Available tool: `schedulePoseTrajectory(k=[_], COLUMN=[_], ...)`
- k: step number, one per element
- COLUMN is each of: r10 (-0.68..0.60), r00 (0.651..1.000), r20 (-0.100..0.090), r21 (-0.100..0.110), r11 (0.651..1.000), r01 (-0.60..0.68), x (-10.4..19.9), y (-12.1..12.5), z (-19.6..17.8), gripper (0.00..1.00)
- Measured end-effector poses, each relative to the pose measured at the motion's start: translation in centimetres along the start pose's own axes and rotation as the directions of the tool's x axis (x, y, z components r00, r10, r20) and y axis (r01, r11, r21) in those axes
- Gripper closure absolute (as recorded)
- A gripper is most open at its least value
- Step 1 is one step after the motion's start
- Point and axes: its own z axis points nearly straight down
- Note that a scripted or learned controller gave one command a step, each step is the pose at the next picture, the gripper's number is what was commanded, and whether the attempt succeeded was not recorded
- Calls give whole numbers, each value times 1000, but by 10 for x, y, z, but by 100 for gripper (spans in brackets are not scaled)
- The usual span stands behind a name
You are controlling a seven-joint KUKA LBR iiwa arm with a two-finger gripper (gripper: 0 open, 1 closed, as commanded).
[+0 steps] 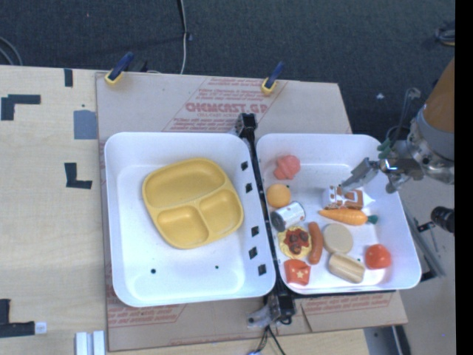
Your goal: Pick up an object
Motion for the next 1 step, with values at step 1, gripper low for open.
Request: schedulePoseTrajectory(k=[1], r10=[-15], r00=[1000], r20=[-4], r21=[-3], r11=[1000], r01=[15], x=[130], y=[136], z=[70], gripper=[0])
